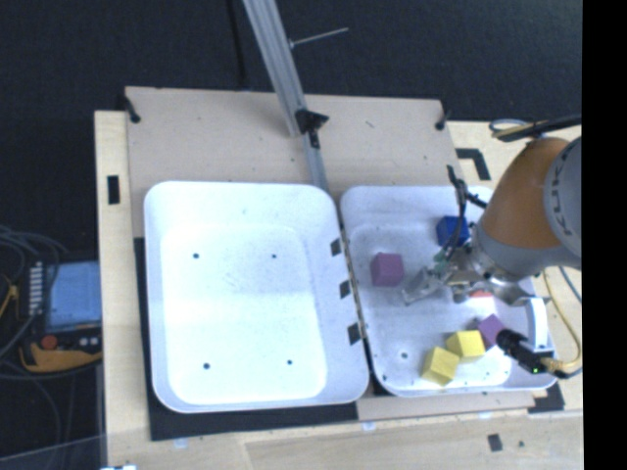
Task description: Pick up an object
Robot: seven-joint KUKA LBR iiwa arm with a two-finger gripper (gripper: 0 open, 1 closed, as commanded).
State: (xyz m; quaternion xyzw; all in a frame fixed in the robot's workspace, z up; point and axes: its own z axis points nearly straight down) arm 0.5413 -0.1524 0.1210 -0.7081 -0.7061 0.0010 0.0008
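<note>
Along the bottom of the frame, the pale wooden bench (pixel 294 444) is carrying two shallow white plastic bins. In the right bin (pixel 392 213), two yellow foam cubes (pixel 453 354) are lying near its lower edge, a small purple block (pixel 491 326) just above them, a mauve cube (pixel 387 268) at centre left, and a blue object (pixel 450 229) higher up, partly hidden by the arm. The metal two-finger gripper (pixel 423 284) is hanging just right of the mauve cube, apart from it; its finger state I cannot tell. The left bin (pixel 167 262) is filling the centre left. Beyond, a grey aluminium rail (pixel 279 57) is slanting across dark carpet (pixel 98 27).
</note>
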